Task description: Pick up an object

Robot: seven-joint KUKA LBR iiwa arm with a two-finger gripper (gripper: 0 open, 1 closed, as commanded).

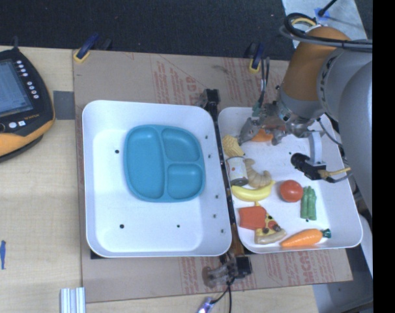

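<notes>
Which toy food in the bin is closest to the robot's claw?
The small orange piece at the far end of the right bin, right beside the gripper. The corn, banana, tomato and carrot lie farther away.

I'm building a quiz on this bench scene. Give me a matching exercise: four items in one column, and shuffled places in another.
Items:
1. blue plate
2. carrot
3. tomato
4. banana

Places:
A. near edge of the right bin
B. middle of the left bin
C. just left of the green vegetable
D. above the red block

Pairs: 1-B, 2-A, 3-C, 4-D
</notes>
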